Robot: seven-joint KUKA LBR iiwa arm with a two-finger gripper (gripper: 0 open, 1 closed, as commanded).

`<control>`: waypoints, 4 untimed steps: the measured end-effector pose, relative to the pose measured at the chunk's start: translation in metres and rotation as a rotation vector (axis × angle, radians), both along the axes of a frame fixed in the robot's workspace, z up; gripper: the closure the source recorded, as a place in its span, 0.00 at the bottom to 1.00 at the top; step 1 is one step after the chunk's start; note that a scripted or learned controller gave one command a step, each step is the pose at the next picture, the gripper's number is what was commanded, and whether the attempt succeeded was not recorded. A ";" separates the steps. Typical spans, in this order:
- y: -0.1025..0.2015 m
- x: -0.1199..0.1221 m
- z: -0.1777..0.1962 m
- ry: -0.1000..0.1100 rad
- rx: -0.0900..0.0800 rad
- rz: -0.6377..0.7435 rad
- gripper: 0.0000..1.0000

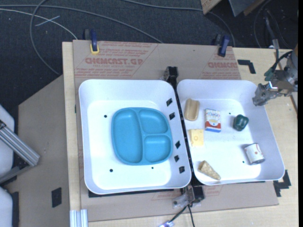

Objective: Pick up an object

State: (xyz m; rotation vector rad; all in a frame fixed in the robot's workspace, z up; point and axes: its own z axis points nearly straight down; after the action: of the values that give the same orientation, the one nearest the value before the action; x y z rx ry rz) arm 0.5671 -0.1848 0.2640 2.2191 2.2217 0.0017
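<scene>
Nearest, a cheese wedge [209, 170] lies in the right bin [270, 126]. Gripper [261, 97] hovers over that bin's far-right rim; finger opening cannot be determined.

Six small items are lying apart in the right bin [246, 90]: a tan bread piece [191, 109], a small carton [213, 119] and a green pepper [240, 122] are sitting along the middle. A yellow cheese square [197, 137], a wedge, perhaps bread, [209, 170] and a tipped white can [254, 153] are lying nearer the front edge.

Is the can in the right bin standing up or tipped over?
Tipped over: the can lies on its side, its round end facing sideways.
</scene>
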 end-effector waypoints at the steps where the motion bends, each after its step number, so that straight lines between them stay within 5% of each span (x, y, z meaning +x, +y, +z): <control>1: 0.049 0.009 0.004 0.000 0.002 0.005 1.00; 4: 0.207 0.049 -0.032 0.005 0.002 0.004 1.00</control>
State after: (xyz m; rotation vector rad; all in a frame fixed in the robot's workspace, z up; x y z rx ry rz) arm 0.6158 0.0217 0.2323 2.2180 2.2301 -0.0014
